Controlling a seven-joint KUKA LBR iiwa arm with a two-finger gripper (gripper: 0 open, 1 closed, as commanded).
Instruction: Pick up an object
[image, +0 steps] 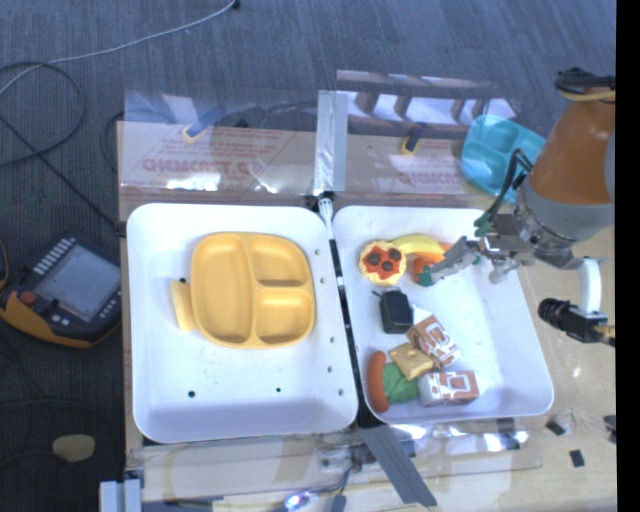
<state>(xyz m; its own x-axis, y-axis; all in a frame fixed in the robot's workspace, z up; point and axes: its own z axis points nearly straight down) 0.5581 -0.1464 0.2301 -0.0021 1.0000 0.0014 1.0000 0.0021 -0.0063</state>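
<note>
Nearest the camera, at the front of the right bin (535, 385), lie a small printed box (449, 386), a green-and-orange toy (388, 380) to its left and a brown block (411, 360) just behind them. Behind those in the right bin sit a patterned carton (433, 340), a black object (396, 311), a round pizza-like toy (382, 260) and a banana (421, 244), whose long axis runs roughly left to right along the bin's back wall. Reaching in from the right, the end effector (437, 268) hangs low beside the banana, over an orange-and-green piece (427, 268); whether its fingers are spread or closed cannot be told. Left of the right bin, the left bin (150, 330) holds a yellow divided tray (252, 288).
</note>
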